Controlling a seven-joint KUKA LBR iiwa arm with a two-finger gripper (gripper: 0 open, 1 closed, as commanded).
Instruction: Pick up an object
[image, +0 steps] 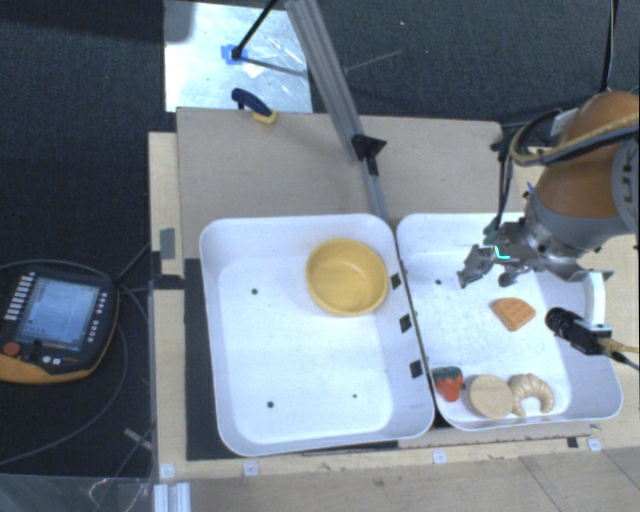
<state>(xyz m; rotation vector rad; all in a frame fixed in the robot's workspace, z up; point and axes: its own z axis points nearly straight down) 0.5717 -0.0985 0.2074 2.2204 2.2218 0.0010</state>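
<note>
Overhead slant view of the bench (440, 160). No legible writing or brand marks. The jaws (478, 268), open and gripping nothing, hover over the upper part of the right bin (430, 240). Below them lie an orange wedge (513, 313); along the bin's lower edge, a red-orange piece (448, 382), a round bun (490, 396), a croissant (533, 392). The left bin (260, 400) holds a yellow bowl (346, 276). A teach pendant (55, 322) sits at far left.

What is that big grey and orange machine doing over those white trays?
It is a robot arm trying to pick up an object. Its gripper hangs over the right bin with nothing between its fingers. Nearby in that bin lie an orange wedge, a round biscuit, a croissant and a small red piece. A yellow bowl sits in the left bin.
</note>
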